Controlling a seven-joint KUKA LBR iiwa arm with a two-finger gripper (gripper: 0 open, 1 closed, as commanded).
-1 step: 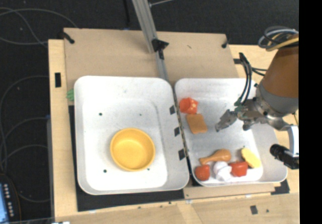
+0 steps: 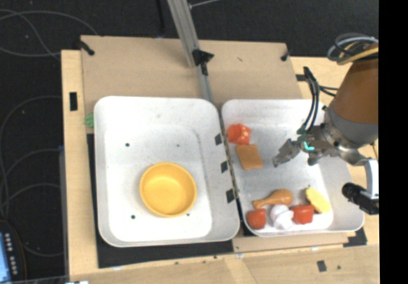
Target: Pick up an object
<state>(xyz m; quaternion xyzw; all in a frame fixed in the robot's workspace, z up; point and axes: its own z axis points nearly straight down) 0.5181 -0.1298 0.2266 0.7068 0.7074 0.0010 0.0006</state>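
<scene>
**Still lining up, nothing grabbed**

The pincer (image 2: 288, 152) hovers over the right bin (image 2: 268, 110); can't tell if it's open or closed. The tan bread slice (image 2: 249, 157) sits just to its left, so lowering there looks like the next move.

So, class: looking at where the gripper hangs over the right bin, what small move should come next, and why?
Probably a short move left and down toward the flat tan bread-like slice. The gripper hovers just right of it, holding nothing, and the slice lies apart from the crowded pieces along the shallow white right bin's near edge.
</scene>
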